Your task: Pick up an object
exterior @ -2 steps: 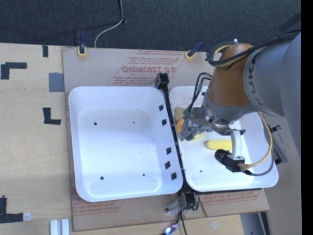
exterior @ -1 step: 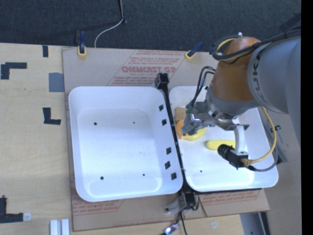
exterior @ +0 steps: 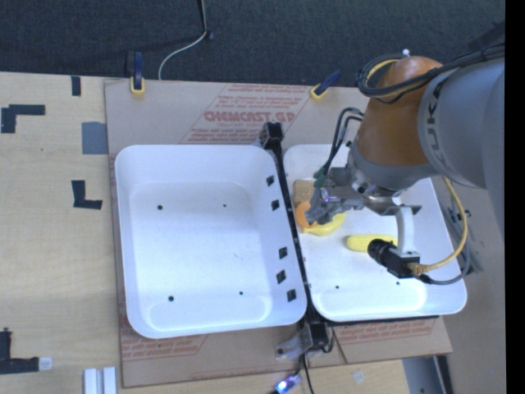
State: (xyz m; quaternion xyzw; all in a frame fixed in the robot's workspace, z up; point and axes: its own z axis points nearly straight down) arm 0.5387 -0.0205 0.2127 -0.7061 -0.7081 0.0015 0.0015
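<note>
My gripper reaches down into the right bin near its left wall, right over a small heap of objects. The heap holds a tan piece, an orange piece and a yellow piece. The fingers sit among these objects, and the wrist hides how they stand. A separate yellow object lies to the right of the heap on the bin floor. The grey arm with its orange band covers the bin's upper right part.
The left bin sits beside the right one, with a black divider strip between them. A black cable plug with a yellow cable hangs over the right bin. Cardboard lies under both bins.
</note>
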